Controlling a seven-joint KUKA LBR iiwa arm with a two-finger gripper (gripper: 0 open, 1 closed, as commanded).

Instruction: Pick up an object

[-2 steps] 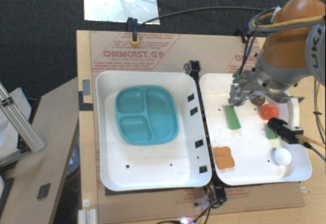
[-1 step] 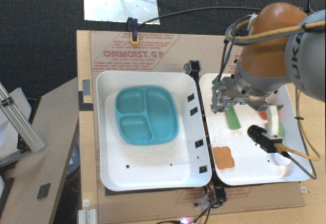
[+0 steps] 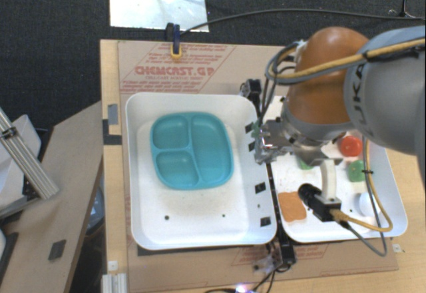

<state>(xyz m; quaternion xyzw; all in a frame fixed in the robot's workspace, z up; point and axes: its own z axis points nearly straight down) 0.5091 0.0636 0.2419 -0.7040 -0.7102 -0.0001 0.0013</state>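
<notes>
My gripper [image 3: 271,143] hangs low over the left edge of the right bin [image 3: 393,212], close to the divider between the two bins, and the bulky orange and grey wrist hides most of it. In the right bin lie a flat orange-brown piece [image 3: 291,206] near the front left, a red round thing [image 3: 351,146], a green thing [image 3: 355,170] and a small green bit [image 3: 305,165] partly under the arm. A pale round thing [image 3: 367,204] sits at the bin's right. Nothing visible is in the gripper.
The left bin [image 3: 143,218] holds a teal divided plate [image 3: 192,150] in its middle. Cardboard with red print lies under both bins. The arm covers the back half of the right bin.
</notes>
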